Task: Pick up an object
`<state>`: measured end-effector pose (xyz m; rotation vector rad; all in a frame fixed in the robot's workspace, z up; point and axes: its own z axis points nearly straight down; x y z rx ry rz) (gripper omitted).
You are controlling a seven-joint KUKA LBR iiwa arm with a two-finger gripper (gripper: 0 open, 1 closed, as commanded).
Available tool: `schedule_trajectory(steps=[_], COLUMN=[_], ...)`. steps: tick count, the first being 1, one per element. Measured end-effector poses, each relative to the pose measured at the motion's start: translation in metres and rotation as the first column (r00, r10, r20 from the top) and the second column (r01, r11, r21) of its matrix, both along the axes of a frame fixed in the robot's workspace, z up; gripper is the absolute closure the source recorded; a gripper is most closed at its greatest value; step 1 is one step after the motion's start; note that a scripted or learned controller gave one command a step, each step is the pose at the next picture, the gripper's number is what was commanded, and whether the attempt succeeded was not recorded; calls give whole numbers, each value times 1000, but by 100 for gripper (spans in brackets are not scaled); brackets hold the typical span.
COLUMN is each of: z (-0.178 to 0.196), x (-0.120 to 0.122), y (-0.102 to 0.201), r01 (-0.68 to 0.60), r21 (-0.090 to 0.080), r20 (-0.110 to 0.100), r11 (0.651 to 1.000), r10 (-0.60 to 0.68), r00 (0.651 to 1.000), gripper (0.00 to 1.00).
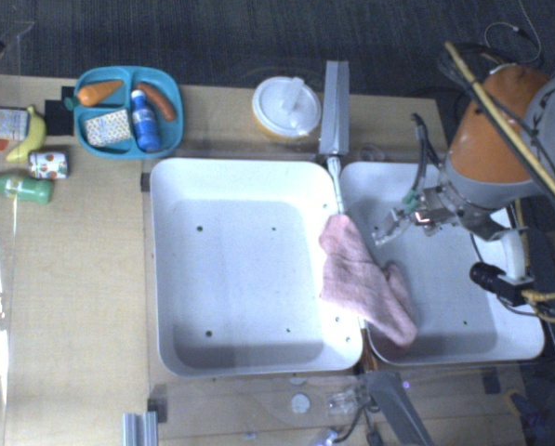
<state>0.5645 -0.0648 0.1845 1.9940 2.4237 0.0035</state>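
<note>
The gripper (393, 223) hovers in the right bin (463, 333), apparently open and empty. The pink cloth (361, 282) drapes over the divider at its seven o'clock. Approach phase; next, descend onto the cloth.

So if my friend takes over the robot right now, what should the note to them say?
Claw: over the right bin, up near its top left part, with nothing between its fingers that I can see. Whether it is open or shut is hard to tell.
Things: a pink cloth is draped over the wall between the two bins, part in the left bin, more of it in the right one. It lies just below the claw.
Done: nothing picked up yet.
Left: grab something. The cloth is the nearest thing, so it is probably the one to go for, then lift it.
</note>
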Motion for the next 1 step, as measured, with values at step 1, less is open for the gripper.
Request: schedule_trajectory(steps=[1], z=[-81], x=[50], y=[-24], r01=[-125], r21=[0], r20=[-2], r11=[992], r10=[125], r00=[992], gripper=[0])
